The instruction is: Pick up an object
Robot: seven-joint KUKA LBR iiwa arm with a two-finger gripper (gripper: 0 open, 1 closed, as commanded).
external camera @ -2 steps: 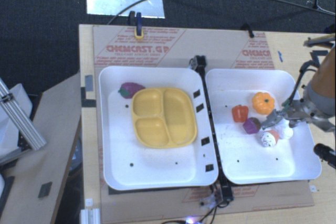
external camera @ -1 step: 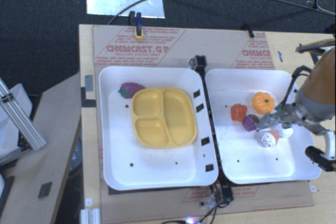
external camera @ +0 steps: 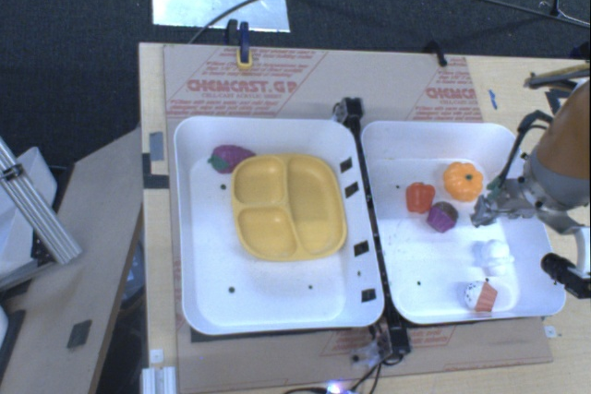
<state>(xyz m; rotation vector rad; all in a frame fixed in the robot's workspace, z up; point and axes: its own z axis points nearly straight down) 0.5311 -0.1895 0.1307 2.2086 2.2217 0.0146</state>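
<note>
The right bin (external camera: 397,152) holds a red pepper (external camera: 420,196), an orange pumpkin (external camera: 463,181), a purple piece (external camera: 442,217), a white piece (external camera: 492,255) and a white-and-orange piece (external camera: 479,295). My gripper (external camera: 484,215) hangs over the right bin's right side, just right of the purple piece and below the pumpkin. Nothing shows between its tips, and the wrist above hides how they stand. A purple eggplant-like toy (external camera: 229,158) lies in the left bin (external camera: 199,291) at the top left of the yellow divided plate (external camera: 286,206).
A black hinge strip with clips (external camera: 362,217) runs between the two bins. The arm's body (external camera: 563,166) covers the right bin's right rim. A clamp (external camera: 242,46) stands at the back of the cardboard-covered bench.
</note>
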